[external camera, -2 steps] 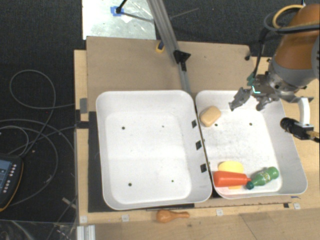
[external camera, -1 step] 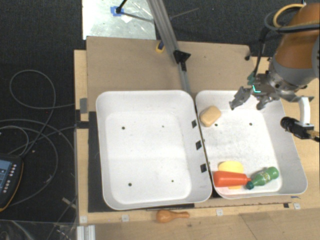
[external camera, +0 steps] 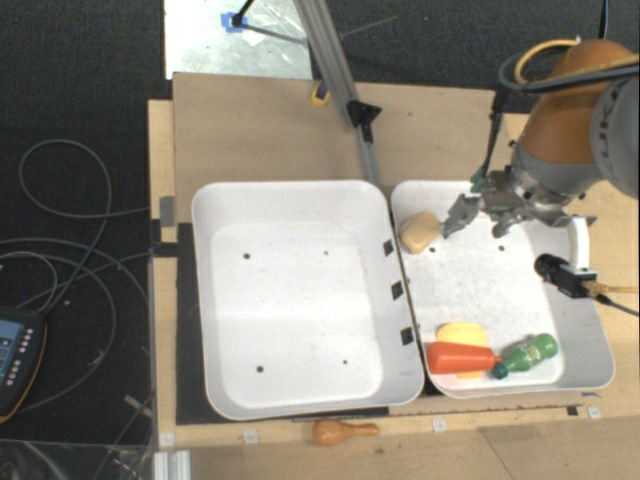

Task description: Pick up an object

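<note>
Camera view: you look down at a slant on two shallow white bins set side by side on the bench. The left bin lies broad and bare-floored, its right rim touching the rim of the right bin.

The arm comes in from your right, and its gripper hangs over the upper part of the right bin with its fingers spread apart — nothing sits between them. One fingertip points toward the bin's upper left, the other hangs further right above the floor.

Just to the left of that gripper you find a tan block, resting close against the right bin's left wall near its upper corner. It is near the closer fingertip, but you cannot tell whether the two touch.

The other objects crowd the bin's near edge: a yellow piece lies just above an orange carrot-shaped toy, the two touching, and a green bottle lies tilted beside them with its cap end against the carrot.

Between the block and that cluster, the middle of the right bin's floor is open white — room for you to move.

Outside the bins, a small tan pear-shaped object lies on the bench's front strip below the left bin.
</note>
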`<state>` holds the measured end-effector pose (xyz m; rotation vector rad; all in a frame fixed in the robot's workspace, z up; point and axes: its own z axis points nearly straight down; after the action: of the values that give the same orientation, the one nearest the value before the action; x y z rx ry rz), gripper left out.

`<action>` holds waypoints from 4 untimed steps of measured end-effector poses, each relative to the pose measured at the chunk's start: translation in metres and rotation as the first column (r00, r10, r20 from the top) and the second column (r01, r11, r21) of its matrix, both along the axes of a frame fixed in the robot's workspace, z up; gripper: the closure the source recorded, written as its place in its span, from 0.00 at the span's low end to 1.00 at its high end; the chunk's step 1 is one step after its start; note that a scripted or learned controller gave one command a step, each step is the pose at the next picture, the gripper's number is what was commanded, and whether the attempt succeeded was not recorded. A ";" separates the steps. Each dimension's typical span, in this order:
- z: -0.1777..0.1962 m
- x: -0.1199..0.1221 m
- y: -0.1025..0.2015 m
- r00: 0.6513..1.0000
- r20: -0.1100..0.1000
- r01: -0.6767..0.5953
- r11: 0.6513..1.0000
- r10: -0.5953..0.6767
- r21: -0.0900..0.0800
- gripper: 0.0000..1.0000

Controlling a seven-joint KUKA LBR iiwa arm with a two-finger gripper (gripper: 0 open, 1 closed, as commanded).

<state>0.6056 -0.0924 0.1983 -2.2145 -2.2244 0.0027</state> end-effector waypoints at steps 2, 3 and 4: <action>-0.103 -0.002 -0.011 1.000 -0.001 0.005 1.000 -0.005 0.000 0.00; -0.089 0.000 -0.011 1.000 0.006 0.005 1.000 -0.005 -0.001 1.00; -0.027 0.006 -0.004 1.000 0.011 -0.001 1.000 0.001 -0.001 1.00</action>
<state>0.6112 -0.0965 0.1713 -2.2191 -2.2319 -0.0075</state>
